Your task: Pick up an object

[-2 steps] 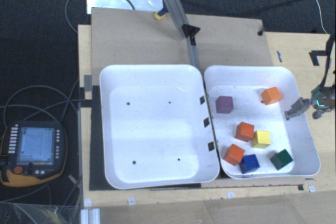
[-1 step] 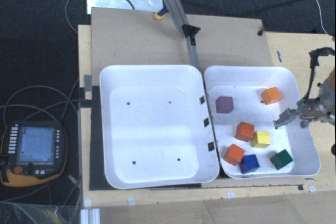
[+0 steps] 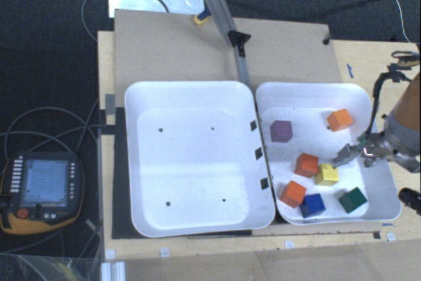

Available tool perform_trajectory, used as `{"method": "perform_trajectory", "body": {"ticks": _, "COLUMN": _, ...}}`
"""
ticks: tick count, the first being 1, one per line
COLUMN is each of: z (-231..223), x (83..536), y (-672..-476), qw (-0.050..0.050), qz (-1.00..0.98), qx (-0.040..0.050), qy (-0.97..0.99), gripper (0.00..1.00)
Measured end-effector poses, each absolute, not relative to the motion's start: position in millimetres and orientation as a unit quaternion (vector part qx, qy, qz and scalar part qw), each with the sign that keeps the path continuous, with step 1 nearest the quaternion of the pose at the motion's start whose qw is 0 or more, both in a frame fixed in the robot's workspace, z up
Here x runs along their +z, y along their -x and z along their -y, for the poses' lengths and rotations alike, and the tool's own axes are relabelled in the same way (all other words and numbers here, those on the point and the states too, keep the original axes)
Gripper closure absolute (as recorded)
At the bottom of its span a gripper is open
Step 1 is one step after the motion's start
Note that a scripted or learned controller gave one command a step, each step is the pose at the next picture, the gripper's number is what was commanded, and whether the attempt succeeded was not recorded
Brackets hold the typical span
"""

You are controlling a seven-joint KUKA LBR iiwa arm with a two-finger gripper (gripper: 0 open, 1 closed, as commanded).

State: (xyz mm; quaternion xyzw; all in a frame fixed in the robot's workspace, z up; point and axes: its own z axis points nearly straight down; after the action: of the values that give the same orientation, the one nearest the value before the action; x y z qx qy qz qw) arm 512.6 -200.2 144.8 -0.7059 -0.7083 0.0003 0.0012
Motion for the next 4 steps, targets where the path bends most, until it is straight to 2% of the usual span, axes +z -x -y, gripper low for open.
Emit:
{"method": "perform_trajectory", "body": {"ticks": 1, "z": 201.4, "x": 115.3, "y": -517.5, "qw": -0.006, "qz": 0.709, "qx": -0.0037, "qy": 0.705, "gripper": 0.00}}
{"method": "perform_trajectory", "body": {"ticks": 2, "z": 201.5, "x": 125.2, "y": -518.6, "qw": -0.007, "qz": 0.709, "qx": -0.0049, "qy": 0.705, "gripper": 1.00}}
{"method": "perform_trajectory", "body": {"ticks": 3, "z": 205.8, "x": 189.1, "y": -519.2, "qw": -0.004, "qz": 0.709, "qx": -0.0015, "qy": 0.705, "gripper": 1.00}}
{"method": "perform_trajectory", "body": {"ticks": 4, "z": 206.3, "x": 224.2, "y": -520.9, "qw": -0.003, "qz": 0.709, "qx": -0.0013, "qy": 0.705, "gripper": 1.00}}
